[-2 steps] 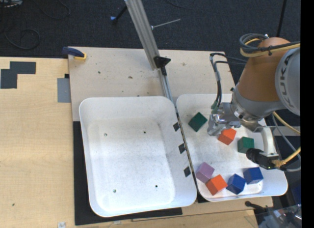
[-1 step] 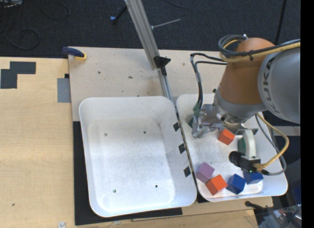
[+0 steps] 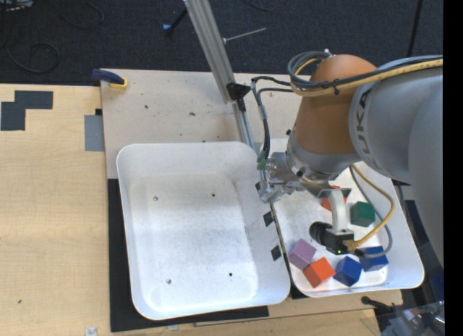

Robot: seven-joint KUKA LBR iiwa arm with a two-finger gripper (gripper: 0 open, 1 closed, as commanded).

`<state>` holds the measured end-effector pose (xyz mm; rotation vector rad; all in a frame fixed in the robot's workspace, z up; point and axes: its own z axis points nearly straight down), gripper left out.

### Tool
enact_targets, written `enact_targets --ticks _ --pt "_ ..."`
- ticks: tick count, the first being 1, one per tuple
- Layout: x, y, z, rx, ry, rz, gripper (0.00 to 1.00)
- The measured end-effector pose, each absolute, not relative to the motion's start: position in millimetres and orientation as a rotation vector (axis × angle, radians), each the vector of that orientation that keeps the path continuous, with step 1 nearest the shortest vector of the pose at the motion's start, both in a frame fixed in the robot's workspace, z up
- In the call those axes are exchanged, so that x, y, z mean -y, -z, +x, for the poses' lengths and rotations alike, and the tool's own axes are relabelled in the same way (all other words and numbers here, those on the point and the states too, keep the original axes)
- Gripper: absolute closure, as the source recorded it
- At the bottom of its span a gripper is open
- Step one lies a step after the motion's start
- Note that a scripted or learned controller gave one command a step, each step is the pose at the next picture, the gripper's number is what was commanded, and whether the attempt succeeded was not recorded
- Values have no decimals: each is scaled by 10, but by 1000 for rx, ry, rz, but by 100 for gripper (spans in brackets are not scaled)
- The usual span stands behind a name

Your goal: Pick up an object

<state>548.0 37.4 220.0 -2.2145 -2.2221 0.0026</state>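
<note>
- The grey arm's gripper is held low by the left wall of the right shallow white plastic bin, probably to reach for a pick; whether it is released or clenched cannot be told.
- The small purple cube, orange cube and blue cube are clustered at the near edge, apart from it and ungrasped.

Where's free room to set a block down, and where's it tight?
Left bin: floor bare wall to wall. Right bin: tight; purple block, orange block and two blue blocks bunch at its near edge, green block behind, arm overhead. Small bare strip beside the shared wall.
</note>
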Motion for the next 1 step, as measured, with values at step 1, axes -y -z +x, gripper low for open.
enact_targets --ticks 1 --pt "-970 -2190 5445 2225 -2 -2213 100"
